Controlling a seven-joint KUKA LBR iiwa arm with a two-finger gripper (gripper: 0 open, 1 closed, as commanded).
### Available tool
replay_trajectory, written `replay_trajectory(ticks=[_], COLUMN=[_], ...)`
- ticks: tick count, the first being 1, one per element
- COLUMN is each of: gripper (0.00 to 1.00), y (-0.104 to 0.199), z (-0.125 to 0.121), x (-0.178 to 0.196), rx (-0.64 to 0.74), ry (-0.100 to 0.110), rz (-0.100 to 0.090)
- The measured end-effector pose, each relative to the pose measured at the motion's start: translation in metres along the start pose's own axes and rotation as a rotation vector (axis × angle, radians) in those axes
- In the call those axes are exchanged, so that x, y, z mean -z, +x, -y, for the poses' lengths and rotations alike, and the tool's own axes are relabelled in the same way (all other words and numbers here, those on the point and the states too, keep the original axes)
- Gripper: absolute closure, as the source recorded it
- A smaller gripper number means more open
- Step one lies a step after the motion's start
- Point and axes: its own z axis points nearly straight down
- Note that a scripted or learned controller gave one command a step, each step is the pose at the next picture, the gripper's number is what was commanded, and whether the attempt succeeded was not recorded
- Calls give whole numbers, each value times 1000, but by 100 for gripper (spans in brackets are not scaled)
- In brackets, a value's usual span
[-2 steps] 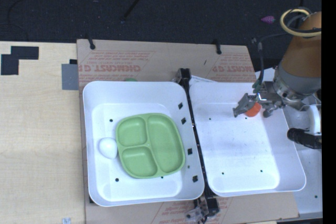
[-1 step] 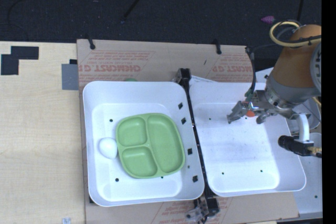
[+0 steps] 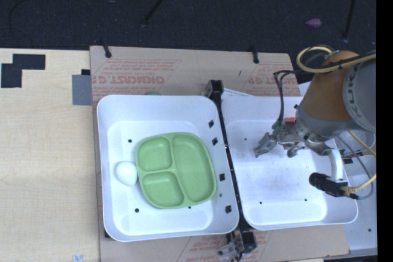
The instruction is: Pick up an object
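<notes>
Smooth white bin [image 3: 116, 224], glossy green three-compartment plate [image 3: 175, 170], round white ball [image 3: 126, 173]

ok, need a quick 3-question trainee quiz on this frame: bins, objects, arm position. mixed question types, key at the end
1. True or false: the green three-compartment plastic plate lies in the right white bin.
2. Multiple choice: the small white egg-shaped object sits where relative to the plate?
A. On top of it
B. Against its left edge
C. In the other bin
3. Fill in: the two-finger gripper on the grey arm with the orange band hovers over the ____ bin.

Key
1. False. It lies in the left white bin.
2. B.
3. Right. Nothing shows between its fingers, and both objects are in the left bin.
</notes>
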Motion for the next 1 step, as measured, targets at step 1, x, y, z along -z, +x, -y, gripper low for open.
replay_trajectory(ticks=[1], gripper=[100], y=[-2], z=[-1], x=[13], rx=[-4], ry=[-2], rz=[1])
